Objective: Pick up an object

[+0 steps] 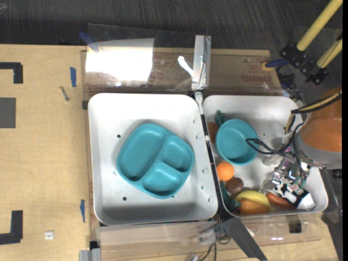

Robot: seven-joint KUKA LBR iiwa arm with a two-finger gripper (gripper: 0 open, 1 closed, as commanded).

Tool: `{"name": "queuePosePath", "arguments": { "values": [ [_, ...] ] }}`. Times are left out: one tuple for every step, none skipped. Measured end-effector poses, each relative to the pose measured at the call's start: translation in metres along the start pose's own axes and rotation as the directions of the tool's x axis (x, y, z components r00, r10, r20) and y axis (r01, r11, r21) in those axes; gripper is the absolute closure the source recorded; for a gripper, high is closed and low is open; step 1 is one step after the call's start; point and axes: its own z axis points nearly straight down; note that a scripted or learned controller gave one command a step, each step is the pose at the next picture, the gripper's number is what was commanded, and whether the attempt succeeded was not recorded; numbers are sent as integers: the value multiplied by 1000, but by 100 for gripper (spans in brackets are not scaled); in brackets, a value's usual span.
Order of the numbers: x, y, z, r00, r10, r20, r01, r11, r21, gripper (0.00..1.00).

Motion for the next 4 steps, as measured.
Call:
{"name": "queuePosePath", "arguments": {
  "values": [
    [13,-13,0,955,-295,4,295,955,0,0],
    [-1,75,-1,988,-153,4,153,988,1,0],
    [-79,18,-95,972,-233,5,233,972,3,0],
    [-47,-30,1,949,-316,0,316,949,-5,0]
  ]
}}
